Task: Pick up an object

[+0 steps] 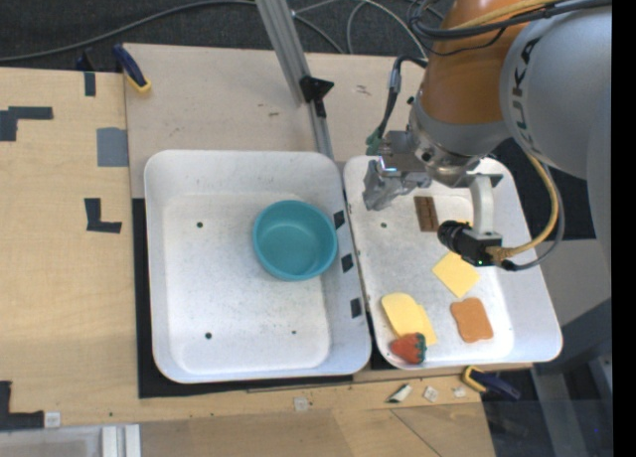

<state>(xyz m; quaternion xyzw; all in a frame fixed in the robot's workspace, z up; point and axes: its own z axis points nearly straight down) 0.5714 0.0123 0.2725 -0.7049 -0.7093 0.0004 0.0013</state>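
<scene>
The gripper (pixel 383 187) hangs over the upper left part of the right bin (pixel 527 346), beside the rim it shares with the left bin (pixel 164 246), and nothing sits between its fingers, though whether they are open or shut I cannot tell. The right bin holds one brown block (pixel 425 212), two yellow pieces (pixel 456 273) (pixel 405 314), one orange piece (pixel 472 320) and what looks like one strawberry (pixel 407 348), while the left bin holds one teal bowl (pixel 294 238)
</scene>
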